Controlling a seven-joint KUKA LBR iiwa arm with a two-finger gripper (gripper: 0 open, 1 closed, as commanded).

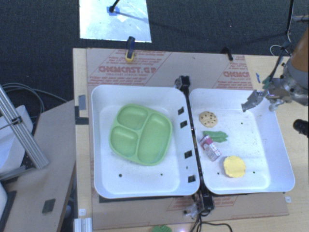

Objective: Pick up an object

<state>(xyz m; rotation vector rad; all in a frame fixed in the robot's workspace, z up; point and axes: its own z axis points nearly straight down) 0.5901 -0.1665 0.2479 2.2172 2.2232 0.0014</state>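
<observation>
The right bin (277,151) holds a tan cookie (207,118), a green leaf-shaped piece (216,136), a small pink and silver packet (210,148) and a yellow round piece (234,166). My gripper (261,104) hangs over the far right part of this bin, well to the right of the cookie. It is open, with nothing between its fingers. One fingertip (248,104) points left toward the bin's middle.
The left bin (104,178) bears a green divided plate (141,135). A black hinge strip (189,139) runs between the two bins. Cardboard (140,66) lies under both bins. A metal post (21,129) stands at the far left.
</observation>
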